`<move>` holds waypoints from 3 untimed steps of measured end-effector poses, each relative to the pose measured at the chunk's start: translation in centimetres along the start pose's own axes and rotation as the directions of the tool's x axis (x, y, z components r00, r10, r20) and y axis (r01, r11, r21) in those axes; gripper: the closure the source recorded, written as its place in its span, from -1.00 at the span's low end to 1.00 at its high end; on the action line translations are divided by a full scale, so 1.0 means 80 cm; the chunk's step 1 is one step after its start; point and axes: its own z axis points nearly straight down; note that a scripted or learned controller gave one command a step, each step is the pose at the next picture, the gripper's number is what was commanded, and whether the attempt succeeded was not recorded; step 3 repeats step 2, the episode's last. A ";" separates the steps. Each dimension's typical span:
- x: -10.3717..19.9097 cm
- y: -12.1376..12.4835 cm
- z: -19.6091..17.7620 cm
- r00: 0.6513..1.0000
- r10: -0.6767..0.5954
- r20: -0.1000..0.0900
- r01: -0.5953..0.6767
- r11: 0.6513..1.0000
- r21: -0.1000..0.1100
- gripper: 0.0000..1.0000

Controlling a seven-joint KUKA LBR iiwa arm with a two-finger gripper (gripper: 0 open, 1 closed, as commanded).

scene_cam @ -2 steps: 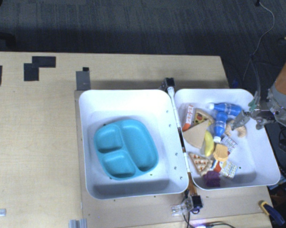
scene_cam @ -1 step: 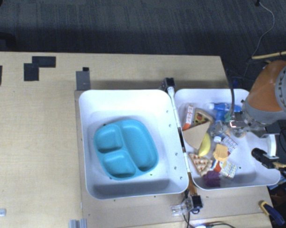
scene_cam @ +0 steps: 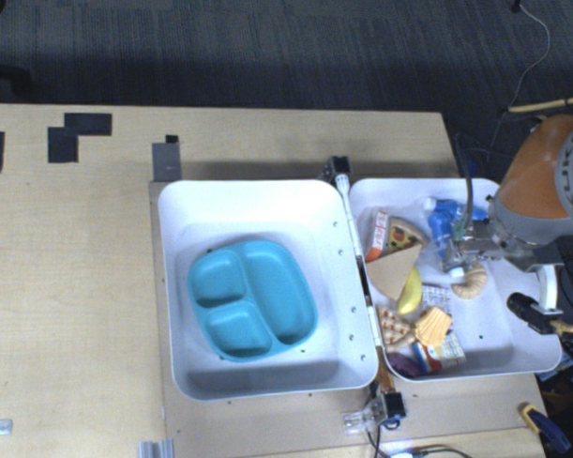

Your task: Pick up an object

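Blue divided tray point(scene_cam: 253, 298) fills the left bin point(scene_cam: 175, 274). We see the gripper point(scene_cam: 462, 255) low over the right bin's point(scene_cam: 526, 356) far-right clutter (finger state indiscernible), beside a banana point(scene_cam: 411, 290).

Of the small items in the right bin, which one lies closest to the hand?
The tan, ring-shaped piece, just below the hand. The banana and the waffle piece lie further left, nearer the divider.

Bins point(scene_cam: 257, 201): smooth white plastic, slight sheen. Tray point(scene_cam: 252, 298): glossy turquoise plastic, moulded. Bench point(scene_cam: 73, 306): matt pale wood-look surface. Floor point(scene_cam: 261, 46): dark ribbed carpet, matt. Banana point(scene_cam: 411, 291): smooth yellow plastic look. Arm point(scene_cam: 538, 182): orange band satin, grey shell matt.
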 end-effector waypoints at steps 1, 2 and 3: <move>0.127 0.078 -0.146 1.000 0.001 -0.004 -0.001 1.000 0.007 1.00; 0.225 0.069 -0.143 1.000 0.001 -0.004 -0.001 1.000 0.012 1.00; 0.225 0.069 -0.143 1.000 0.001 -0.004 -0.001 1.000 0.012 1.00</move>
